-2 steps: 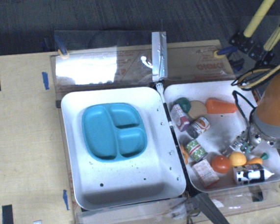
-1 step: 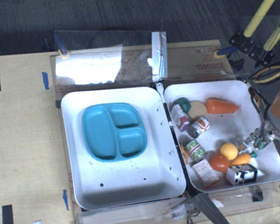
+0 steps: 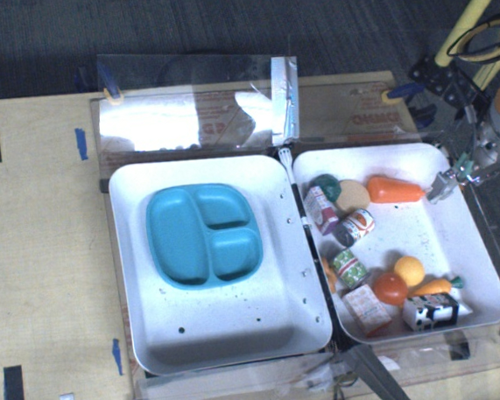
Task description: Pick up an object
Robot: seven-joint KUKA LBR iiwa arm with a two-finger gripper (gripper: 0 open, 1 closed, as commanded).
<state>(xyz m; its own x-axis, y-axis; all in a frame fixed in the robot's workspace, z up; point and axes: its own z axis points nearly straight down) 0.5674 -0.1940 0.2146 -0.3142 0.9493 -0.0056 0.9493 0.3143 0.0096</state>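
The right bin (image 3: 465, 244) holds several small objects. An orange carrot (image 3: 396, 189) lies at its back, with a beige potato (image 3: 352, 194) and a can (image 3: 321, 207) to its left. A second can (image 3: 357, 226) and a green-labelled can (image 3: 351, 267) lie near the bin's left wall. At the front are a red tomato (image 3: 389, 289), a yellow-orange fruit (image 3: 407, 269), a small carrot (image 3: 436, 287), a cow-print carton (image 3: 432, 311) and a red-and-white box (image 3: 366, 307). My gripper (image 3: 449, 182) hangs over the bin's back right corner, just right of the carrot, with nothing seen in it.
The left bin (image 3: 149, 336) holds a blue divided plate (image 3: 205, 234). A clear plastic sheet (image 3: 198, 112) stands behind the bins. Cables and a yellow hose (image 3: 470, 15) hang at the upper right beside the arm. The bin walls meet at the centre (image 3: 306, 233).
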